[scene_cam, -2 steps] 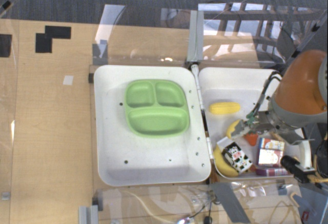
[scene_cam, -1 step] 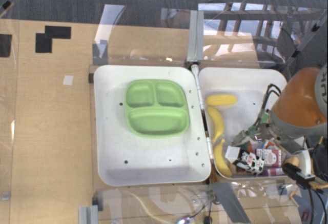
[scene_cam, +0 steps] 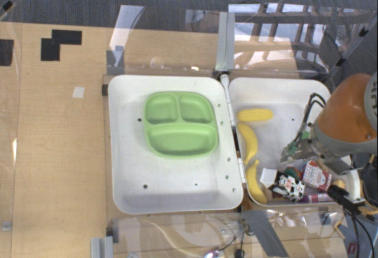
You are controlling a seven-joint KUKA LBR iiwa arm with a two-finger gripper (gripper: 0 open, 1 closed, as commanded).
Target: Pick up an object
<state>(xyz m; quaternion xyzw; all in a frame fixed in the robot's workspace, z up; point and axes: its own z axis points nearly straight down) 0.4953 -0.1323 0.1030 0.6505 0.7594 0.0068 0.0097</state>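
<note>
Camera view, looking down at a slant on the bench.

Landmark: the divider (scene_cam: 231, 133) where the two white bins meet.

Left bin (scene_cam: 127, 133), left of the divider: one green sectioned plate (scene_cam: 180, 123), lying flat near the bin's middle, two small compartments on its far side and one long one on its near side.

Right bin (scene_cam: 277, 92), right of the divider:
- short yellow banana piece (scene_cam: 255, 115), just right of the divider, lying crosswise;
- long yellow banana (scene_cam: 251, 143), below that piece, running alongside the divider;
- another yellow banana (scene_cam: 255, 186), at the near end of the divider, close to the bin's front corner;
- small black-and-white printed item (scene_cam: 288, 185), right of that banana;
- red-and-white carton (scene_cam: 316, 175), further right, touching the printed item.

Arm (scene_cam: 348, 121), grey with orange band, well right of the divider, over the right bin's right side. Gripper (scene_cam: 295, 150) sits low above the printed item and carton; whether it is spread or closed cannot be told, and nothing is seen held in it.
</note>
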